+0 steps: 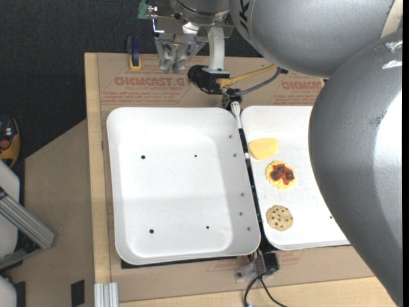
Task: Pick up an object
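Observation:
Three toy foods lie in the right bin point(291, 117): a pale yellow piece point(263, 148), a round yellow tart with red topping point(281, 174) and a chocolate-chip cookie point(279, 217). My gripper point(174, 61) hangs high over the bench's back edge, beyond the far rim of the left bin point(128, 171). It is well away from the three foods, and its fingers stand slightly apart with nothing between them. The grey arm covers most of the right bin's right side.
A small blue and yellow clamp point(134, 53) sits on the bench's back left corner. A black divider point(246, 165) runs between the two bins. Cables and a connector point(265, 264) lie at the front edge.

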Tool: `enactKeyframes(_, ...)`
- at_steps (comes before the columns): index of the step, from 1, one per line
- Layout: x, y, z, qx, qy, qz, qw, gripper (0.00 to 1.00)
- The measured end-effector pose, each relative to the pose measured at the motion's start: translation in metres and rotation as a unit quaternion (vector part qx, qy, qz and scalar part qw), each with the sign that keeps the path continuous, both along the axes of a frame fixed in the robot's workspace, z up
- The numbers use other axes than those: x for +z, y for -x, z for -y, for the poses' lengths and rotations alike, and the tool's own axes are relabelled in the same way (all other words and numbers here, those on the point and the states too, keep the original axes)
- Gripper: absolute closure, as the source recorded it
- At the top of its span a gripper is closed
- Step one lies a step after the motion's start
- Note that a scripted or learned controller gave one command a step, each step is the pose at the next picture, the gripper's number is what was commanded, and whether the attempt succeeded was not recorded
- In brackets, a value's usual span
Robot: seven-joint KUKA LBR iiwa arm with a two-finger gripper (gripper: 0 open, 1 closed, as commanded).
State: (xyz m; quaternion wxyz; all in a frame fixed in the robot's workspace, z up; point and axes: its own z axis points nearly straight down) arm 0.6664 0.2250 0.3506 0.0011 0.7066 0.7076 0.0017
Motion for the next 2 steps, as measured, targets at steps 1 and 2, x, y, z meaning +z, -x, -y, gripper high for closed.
enactKeyframes(1, 0.020, 0.000, 0.025, -0.002, 0.0001, 0.001, 1.0000, 1.00)
enactKeyframes(2, -0.069, 0.002, -0.001, 0.000, 0.0015, -0.007, 1.0000, 1.00)
